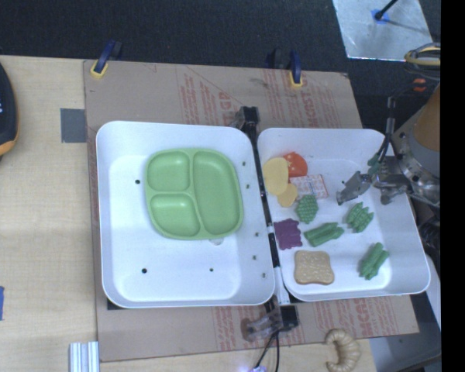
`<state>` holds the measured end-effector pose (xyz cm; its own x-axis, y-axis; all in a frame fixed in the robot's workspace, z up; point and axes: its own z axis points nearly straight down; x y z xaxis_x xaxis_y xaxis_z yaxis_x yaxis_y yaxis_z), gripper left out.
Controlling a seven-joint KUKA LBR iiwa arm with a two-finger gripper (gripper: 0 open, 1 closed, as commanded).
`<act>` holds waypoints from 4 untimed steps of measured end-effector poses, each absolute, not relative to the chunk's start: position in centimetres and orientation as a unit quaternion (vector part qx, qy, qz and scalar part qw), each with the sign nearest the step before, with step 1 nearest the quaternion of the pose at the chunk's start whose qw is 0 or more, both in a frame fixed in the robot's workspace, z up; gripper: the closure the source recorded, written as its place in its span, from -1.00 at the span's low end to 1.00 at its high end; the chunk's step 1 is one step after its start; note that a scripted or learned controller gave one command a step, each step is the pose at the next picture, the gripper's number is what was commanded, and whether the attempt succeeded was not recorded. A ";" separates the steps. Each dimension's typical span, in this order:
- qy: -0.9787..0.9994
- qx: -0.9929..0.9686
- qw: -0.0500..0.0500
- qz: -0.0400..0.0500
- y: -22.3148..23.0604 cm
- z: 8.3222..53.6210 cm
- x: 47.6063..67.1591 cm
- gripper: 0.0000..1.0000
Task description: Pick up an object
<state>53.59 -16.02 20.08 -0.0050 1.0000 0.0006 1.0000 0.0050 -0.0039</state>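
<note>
Hand (pixel 362 186): fingers spread, gripping nothing — low over the right white bin (pixel 335 140)
Nearest: green plastic broccoli piece (pixel 359 218) — just below

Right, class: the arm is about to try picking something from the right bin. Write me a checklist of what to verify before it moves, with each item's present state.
1. Gripper is over the right bin, the one with the toy food: ok.
2. Nothing sits between the gripper's fingers: ok.
3. Fingers open enough to take an item: cannot tell.
4. A target lies close: the green piece is just below the gripper, apart from its neighbours: ok.
5. Crowding: the yellow pieces touch the red piece, harder to take singly: not ok.
6. Green divided plate in the left bin is out of the arm's way: ok.
</note>
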 end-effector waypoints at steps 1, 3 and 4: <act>-0.711 -0.703 0.003 0.002 -12.0 11.9 58.0 -1.00; -0.710 -0.704 0.008 0.006 -10.4 9.1 64.1 -1.00; -0.708 -0.706 0.003 0.003 -10.1 9.1 58.7 -1.00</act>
